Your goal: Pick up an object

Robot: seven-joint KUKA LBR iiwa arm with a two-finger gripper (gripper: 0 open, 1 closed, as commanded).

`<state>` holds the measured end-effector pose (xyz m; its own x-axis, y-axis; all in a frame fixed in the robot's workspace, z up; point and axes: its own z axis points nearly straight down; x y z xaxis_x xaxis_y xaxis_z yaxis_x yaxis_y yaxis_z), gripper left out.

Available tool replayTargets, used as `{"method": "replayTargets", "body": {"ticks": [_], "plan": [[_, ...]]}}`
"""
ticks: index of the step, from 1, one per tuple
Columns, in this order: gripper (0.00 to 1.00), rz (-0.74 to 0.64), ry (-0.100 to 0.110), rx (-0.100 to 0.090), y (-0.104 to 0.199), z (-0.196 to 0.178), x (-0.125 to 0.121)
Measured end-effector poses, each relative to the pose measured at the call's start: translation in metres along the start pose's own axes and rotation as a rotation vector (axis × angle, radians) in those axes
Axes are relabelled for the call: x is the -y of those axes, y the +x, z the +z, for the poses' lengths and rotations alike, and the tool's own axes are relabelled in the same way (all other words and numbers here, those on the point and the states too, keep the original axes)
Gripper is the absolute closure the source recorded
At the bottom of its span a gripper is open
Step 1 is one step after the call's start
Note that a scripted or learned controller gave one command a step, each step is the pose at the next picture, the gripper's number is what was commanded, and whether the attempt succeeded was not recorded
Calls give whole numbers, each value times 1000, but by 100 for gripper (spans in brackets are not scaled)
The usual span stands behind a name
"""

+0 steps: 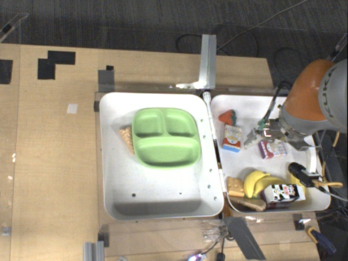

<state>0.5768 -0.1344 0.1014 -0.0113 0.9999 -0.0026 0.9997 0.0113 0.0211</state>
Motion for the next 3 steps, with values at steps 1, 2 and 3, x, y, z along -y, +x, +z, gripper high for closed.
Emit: {"method": "replayTargets", "body": {"ticks": [1,2,3], "plan": [[0,-135,13,-3,-21,-17,-37],[0,-120,6,0,-28,11,-24],[0,-95,4,0,-18,10,3]]}}
